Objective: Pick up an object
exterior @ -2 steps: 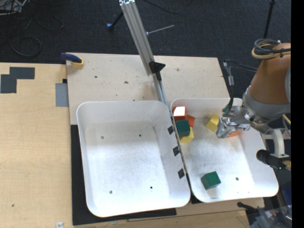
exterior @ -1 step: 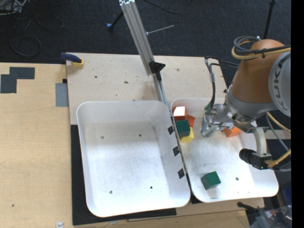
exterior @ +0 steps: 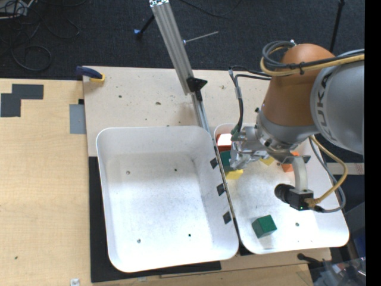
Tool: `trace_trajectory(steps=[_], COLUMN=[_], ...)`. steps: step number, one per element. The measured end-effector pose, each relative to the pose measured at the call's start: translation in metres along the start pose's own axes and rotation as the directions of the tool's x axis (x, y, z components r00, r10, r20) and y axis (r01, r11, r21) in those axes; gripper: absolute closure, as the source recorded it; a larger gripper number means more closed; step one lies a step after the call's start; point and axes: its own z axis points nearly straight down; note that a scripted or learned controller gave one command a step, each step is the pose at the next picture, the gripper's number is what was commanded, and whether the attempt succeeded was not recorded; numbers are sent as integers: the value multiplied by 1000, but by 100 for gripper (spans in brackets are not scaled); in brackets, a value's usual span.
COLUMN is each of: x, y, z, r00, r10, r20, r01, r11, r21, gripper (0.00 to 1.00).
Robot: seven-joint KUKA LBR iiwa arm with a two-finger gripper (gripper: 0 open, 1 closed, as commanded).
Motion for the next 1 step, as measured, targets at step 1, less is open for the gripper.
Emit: trace_trajectory(steps=[1], x=[49], y=[-1], z=[-3], r00=[1000], r10=[1], r20=[1], r01=[-1], r11=[1000], r21=[0], gripper=[100])
